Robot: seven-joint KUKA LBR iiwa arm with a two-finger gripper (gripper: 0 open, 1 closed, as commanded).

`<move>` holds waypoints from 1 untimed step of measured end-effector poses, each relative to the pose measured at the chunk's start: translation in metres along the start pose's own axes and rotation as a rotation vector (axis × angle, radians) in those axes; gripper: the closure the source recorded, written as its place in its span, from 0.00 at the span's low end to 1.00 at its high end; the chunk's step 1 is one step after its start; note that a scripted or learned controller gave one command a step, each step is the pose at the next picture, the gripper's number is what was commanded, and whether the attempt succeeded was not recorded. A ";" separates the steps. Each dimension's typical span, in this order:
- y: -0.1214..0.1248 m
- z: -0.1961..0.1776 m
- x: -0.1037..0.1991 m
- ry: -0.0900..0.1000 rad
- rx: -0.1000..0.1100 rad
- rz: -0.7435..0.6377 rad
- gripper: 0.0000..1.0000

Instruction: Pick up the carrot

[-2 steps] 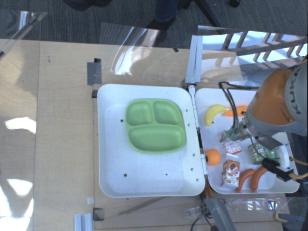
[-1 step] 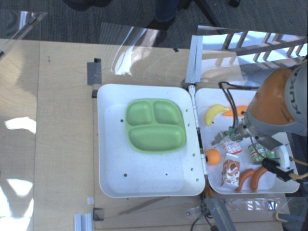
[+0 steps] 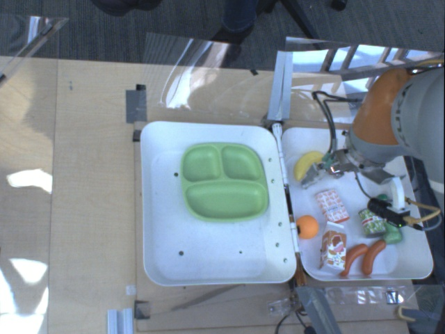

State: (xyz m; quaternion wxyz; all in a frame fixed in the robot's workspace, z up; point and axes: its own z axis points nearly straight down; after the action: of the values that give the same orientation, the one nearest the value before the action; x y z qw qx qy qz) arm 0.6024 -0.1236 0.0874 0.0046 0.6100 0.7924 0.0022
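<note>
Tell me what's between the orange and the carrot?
A carton and a sausage lie between the orange and the carrot, seen in the camera view.

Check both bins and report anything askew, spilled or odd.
Nothing spilled or damaged. The green tray sits square in the left bin. Food lies loosely in the right bin; only the orange presses against its left wall, by the divider.

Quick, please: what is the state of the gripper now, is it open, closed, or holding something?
Gripper: cannot be told; it sits low in the right bin, beside the banana, away from the carrot.
</note>
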 end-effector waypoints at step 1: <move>0.029 0.000 -0.032 0.023 0.034 0.000 0.00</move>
State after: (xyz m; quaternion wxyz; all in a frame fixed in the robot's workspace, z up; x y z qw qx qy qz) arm 0.6387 -0.1473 0.0877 -0.0147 0.6097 0.7925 -0.0042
